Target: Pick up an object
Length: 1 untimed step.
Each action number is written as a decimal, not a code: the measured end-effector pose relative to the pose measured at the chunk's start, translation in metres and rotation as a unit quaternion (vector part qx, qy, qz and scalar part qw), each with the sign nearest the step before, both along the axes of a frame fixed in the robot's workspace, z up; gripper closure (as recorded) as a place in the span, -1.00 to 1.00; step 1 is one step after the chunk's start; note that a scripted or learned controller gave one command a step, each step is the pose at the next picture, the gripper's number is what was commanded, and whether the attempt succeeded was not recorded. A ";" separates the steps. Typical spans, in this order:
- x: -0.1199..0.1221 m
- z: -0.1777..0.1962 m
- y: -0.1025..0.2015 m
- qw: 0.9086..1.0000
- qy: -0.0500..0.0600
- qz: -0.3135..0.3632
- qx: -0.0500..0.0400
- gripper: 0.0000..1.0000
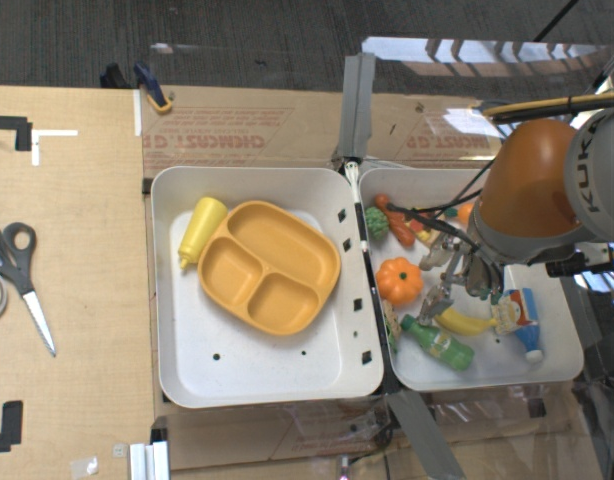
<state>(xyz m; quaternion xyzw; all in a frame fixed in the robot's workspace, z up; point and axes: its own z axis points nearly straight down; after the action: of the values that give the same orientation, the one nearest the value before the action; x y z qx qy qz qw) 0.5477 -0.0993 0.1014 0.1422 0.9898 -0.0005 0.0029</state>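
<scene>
Gripper (457, 293): low in right bin (557, 368), finger state cannot be told; nothing seen held. Banana (465, 321) at its 6 o'clock, pumpkin (400, 280) at 9, green bottle (439, 342) at 7. Pick apparently not yet made; grasp and lift remain.

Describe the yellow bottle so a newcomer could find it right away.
Look in the left white bin, which holds an orange divided tray. The yellow bottle lies against the tray's upper left edge, the one yellow, slim thing there.
</scene>
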 end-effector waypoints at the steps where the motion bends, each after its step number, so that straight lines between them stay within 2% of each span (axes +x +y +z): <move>1: -0.035 -0.010 0.002 0.999 0.003 -0.046 0.001 -1.00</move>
<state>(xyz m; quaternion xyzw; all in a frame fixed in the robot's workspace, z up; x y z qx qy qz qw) 0.5125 -0.0977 0.0913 0.1872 0.9823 0.0002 0.0000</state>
